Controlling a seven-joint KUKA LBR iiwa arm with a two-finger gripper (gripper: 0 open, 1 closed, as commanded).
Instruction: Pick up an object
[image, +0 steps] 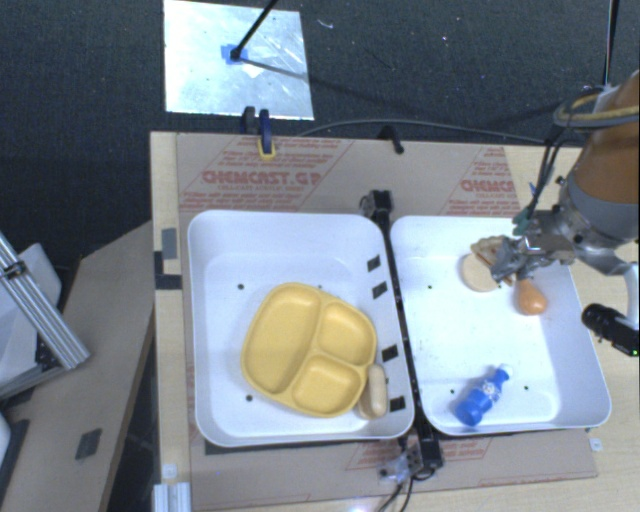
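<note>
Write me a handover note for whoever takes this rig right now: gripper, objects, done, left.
Gripper: low over the back of the right bin, at the tan round piece; whether its fingers are open or shut cannot be made out, and nothing is seen held.
Right bin: tan round piece at the back, orange egg-shaped object just in front of the gripper, blue bottle lying near the front wall.
Left bin: yellow divided tray, with a beige oblong piece against its right front corner.
Done: nothing visibly lifted.
Left: grasp one object and raise it clear.
</note>
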